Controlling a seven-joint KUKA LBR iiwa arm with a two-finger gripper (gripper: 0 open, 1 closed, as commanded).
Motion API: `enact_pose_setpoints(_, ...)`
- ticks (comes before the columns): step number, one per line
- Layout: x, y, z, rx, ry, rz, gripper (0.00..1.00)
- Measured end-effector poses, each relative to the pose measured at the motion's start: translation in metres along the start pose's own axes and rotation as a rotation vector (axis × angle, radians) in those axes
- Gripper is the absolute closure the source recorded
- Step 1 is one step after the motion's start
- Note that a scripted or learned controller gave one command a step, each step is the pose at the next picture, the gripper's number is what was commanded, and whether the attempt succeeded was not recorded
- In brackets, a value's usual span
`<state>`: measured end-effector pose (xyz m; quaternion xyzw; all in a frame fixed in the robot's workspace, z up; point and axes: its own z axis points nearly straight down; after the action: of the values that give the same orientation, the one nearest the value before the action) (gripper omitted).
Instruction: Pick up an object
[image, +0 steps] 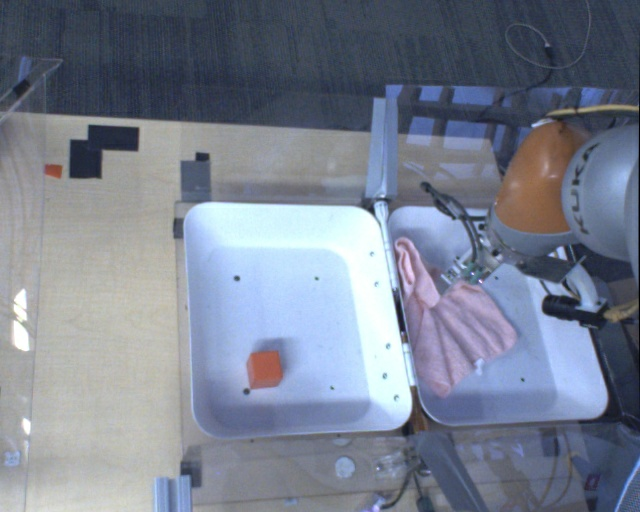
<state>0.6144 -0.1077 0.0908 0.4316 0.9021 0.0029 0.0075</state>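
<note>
A pink cloth (450, 325) lies in the right bin (560, 390), its left edge bunched up against the divider between the bins. One corner of the cloth rises to a peak at my gripper (468, 274), which is shut on that corner at the cloth's upper right. The grey arm with its orange band (535, 185) reaches in from the right above the bin. A small orange block (265, 369) sits in the lower left part of the left bin (290, 250), far from the gripper.
Metal brackets stand at the bench's rear near the bins (380, 150). Black markers (100, 148) and a small orange tag (53, 171) lie on the wooden bench at the far left. Cables run along the right side.
</note>
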Motion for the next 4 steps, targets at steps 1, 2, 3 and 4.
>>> enact_pose_setpoints(1,0.0072,0.0187,0.0001,0.002,-0.001,0.188,0.00)
enact_pose_setpoints(2,0.0072,0.0187,0.0001,0.002,-0.001,0.189,0.00)
enact_pose_setpoints(3,0.0072,0.0187,0.0001,0.002,-0.001,0.189,0.00)
enact_pose_setpoints(4,0.0072,0.0187,0.0001,0.002,-0.001,0.189,0.00)
